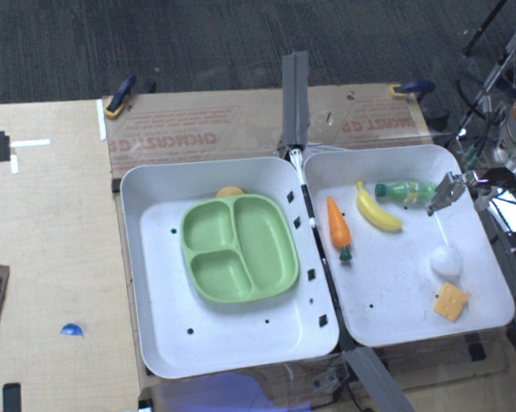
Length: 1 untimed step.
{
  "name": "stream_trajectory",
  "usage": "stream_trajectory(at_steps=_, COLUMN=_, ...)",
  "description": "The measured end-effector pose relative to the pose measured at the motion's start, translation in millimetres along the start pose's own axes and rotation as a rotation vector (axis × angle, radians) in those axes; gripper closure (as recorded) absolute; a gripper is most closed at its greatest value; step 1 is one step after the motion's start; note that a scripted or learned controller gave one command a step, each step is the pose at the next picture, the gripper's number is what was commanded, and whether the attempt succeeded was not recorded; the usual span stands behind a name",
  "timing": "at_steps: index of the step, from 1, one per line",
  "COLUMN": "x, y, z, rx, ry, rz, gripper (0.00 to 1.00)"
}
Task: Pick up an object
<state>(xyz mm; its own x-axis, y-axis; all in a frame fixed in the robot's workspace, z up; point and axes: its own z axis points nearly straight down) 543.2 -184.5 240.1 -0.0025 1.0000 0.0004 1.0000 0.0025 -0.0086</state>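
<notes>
Reaching in from the right edge, the gripper [445, 193] sits low over the right bin [409, 318], near its upper right corner. Jaw state: cannot tell, too small and dark against the arm hardware. Nothing visibly between the fingers.

Right bin contents:
- green bottle [405, 192], lying on its side, cap end pointing left, its right end just beside the gripper tip; touching or not, cannot tell.
- banana [376, 209], lying diagonal, just left of and below the bottle, upper end near the bottle cap.
- carrot [339, 225], lying roughly lengthwise along the left wall of the bin, orange tip up, green stem end down.
- white ball [446, 261], low contrast against the bin floor, right of centre.
- yellow-orange block [451, 302], looks like a cheese wedge or sponge, near the lower right corner, just below the ball.

Left bin [161, 333] contents:
- green divided plate [240, 247], three compartments, tilted slightly, sitting about centre.
- small yellow-orange thing [229, 192] peeking from behind the plate's top edge, mostly hidden, kind unclear.

Around the bins: cardboard sheet [181, 127] under the far side, a grey divider bar [296, 100] between the bins at the top, wooden bench [48, 253] at left, a small blue piece [70, 330] lying on it well apart from the bins. Clamps [121, 94] hold the cardboard corners.
</notes>
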Motion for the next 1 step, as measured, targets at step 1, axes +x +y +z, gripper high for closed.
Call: stream_trajectory(at_steps=1, x=25.5, y=101.3, z=82.8, rx=-0.002, ry=-0.001, rz=-0.118, gripper=0.00)
